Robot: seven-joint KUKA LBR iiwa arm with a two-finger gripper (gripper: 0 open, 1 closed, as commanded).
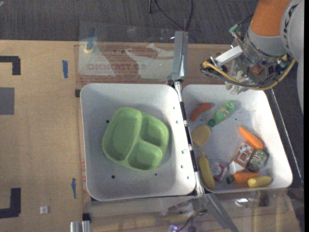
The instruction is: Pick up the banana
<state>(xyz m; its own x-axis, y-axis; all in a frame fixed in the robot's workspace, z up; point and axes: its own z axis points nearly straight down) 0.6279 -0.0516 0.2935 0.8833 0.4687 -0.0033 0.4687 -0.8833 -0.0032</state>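
The robot's jaws (237, 74) hang above the far rim of the right bin (277, 129), wrapped in yellow and black cables; whether they are released or clenched cannot be told from this angle, and nothing shows between them. Above them the grey arm (277, 18) with its orange band enters from the upper right. The banana (206, 170) lies in the right bin's near left corner, along the wall beside the divide between the 2 bins, well apart from the jaws. Around it sit a pale potato-shaped piece (201, 135), an orange sausage-like piece (201, 110), a green bottle (222, 112), 2 carrots (250, 137), small packets (251, 157) and a yellow piece (259, 181) at the near wall. The left bin (96, 105) holds a green 3-compartment tray (135, 138). Both bins rest on the tan tabletop (38, 129), marked with blue tape.
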